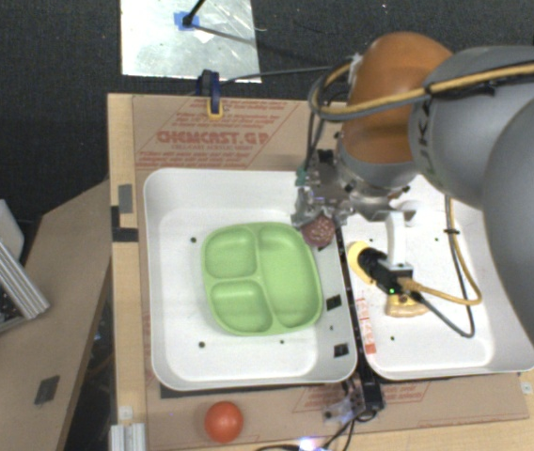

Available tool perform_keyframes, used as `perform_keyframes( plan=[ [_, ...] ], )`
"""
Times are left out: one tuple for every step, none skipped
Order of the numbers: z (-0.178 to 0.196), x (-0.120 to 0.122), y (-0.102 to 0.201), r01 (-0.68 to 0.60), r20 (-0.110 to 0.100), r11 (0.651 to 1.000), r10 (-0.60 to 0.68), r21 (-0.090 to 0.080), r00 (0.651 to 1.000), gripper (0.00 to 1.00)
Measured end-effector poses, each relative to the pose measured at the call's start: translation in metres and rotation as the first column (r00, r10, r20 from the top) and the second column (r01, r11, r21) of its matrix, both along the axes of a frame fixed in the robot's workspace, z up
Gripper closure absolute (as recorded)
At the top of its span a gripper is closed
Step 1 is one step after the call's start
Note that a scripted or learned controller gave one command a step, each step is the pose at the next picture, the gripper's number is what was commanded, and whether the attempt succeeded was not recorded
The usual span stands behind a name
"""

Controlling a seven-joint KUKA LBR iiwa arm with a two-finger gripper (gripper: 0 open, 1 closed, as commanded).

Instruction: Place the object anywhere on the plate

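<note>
You have a small reddish-brown lump [320, 230] pinched in the gripper [318, 222], hanging just over the right rim of the green divided plate [262, 277] in the left bin [168, 280]; it looks light and compact, best held across its middle.

A single fixed camera looks down from above the bench at a slant, facing both white bins side by side: the left bin [168, 280] with the green plate [259, 277] sits near the middle of the frame, the right bin [474, 341] runs toward the right edge. The view stands far enough back to take in the cardboard sheet [212, 132] behind the bins. The arm [479, 111] comes in from the right, close to the lens and large in the frame.
</note>
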State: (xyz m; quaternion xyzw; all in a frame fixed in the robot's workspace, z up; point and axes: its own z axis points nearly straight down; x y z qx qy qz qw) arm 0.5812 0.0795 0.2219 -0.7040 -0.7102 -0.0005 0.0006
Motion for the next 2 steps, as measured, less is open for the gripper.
perform_keyframes(
  plan=[
    [0.0003, -0.0161, 0.0483, -0.001, 0.0, 1.0, 0.001, 0.0, 1.0, 1.0],
    [0.0004, -0.0153, 0.0453, 0.005, 0.0, 1.0, -0.005, -0.001, 1.0, 0.0]
  ],
)
